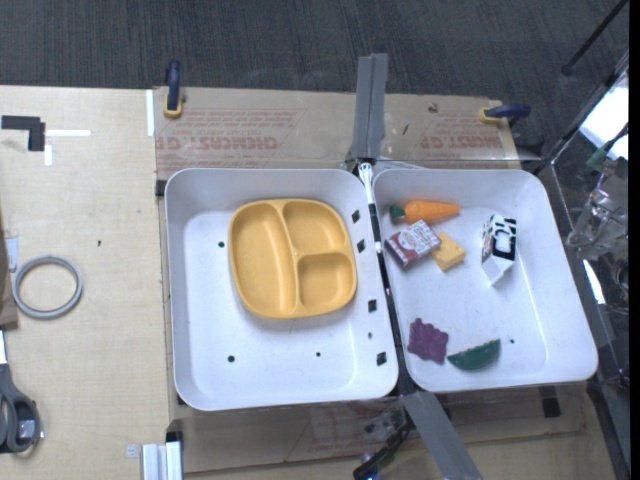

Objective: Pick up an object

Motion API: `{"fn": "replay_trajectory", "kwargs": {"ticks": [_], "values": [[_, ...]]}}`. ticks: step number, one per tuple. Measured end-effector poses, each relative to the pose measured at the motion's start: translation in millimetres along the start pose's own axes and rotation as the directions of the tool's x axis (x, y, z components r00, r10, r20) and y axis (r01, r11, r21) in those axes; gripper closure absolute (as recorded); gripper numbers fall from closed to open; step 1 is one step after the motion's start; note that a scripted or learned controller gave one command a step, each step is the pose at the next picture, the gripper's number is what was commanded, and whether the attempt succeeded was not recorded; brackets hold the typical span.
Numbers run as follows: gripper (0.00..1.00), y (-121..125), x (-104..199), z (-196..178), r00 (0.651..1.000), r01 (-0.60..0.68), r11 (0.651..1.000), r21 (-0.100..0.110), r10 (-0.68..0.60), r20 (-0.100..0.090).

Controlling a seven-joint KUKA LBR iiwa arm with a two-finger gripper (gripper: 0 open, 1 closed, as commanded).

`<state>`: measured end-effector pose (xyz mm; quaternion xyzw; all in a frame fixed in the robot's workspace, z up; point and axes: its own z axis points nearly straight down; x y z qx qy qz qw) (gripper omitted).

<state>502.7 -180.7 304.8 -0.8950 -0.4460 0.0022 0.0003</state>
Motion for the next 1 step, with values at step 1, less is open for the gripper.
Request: {"fn": "replay_trajectory", "kwargs": {"ticks": [1], "values": [[1.0, 7.2, -1.2, 185.1, 0.997, 0.078, 0.997, 0.002, -0.078, -0.001]]}}
